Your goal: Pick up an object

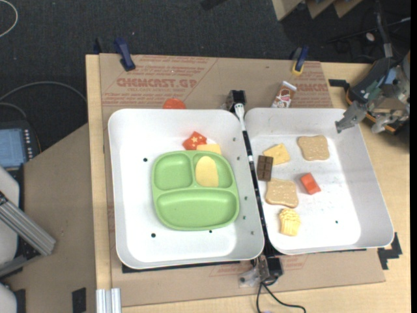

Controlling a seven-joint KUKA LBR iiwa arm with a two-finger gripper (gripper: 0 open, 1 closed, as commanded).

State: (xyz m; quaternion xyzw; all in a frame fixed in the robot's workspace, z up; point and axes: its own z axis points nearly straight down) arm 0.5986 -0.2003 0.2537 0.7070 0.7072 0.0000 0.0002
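Arm (381, 83) reaches in from the right — wrist low, jaws' state unclear.

Grey metal fingers (343, 124) on a blurred grey, blue-tinged wrist.

Smooth, faintly glossy white plastic for the left bin (127, 175) and right bin (365, 194). Matt green plastic for the divided plate (194, 207). Matt brown printed cardboard on the surface (163, 80). Grainy, rough-looking toast slice (315, 148). Dull grey metal on the claw (345, 121).
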